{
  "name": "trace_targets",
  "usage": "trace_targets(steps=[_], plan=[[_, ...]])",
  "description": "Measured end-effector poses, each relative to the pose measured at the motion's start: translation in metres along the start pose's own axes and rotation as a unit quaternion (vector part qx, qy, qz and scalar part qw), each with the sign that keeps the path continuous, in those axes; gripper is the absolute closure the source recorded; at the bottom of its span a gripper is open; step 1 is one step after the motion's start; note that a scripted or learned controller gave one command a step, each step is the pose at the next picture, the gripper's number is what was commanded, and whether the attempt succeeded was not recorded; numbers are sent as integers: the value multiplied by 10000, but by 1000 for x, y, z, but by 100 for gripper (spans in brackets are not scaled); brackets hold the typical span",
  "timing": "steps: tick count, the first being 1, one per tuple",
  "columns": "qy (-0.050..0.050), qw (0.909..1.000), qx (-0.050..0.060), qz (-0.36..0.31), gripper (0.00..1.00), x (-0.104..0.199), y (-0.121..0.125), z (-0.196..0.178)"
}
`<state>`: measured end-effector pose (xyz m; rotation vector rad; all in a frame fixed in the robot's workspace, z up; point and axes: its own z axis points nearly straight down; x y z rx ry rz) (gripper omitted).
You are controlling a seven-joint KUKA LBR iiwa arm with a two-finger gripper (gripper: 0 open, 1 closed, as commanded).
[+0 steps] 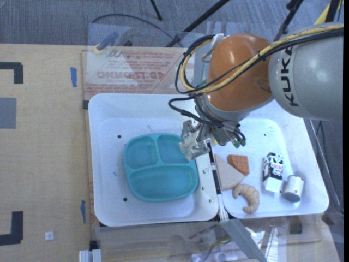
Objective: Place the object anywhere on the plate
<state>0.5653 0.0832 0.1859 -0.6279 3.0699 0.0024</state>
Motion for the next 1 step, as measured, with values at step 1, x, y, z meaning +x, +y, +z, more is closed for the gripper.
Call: trace_targets(steps=[1], plan=[[-45, 10000, -3, 16, 100, -2, 0, -11]])
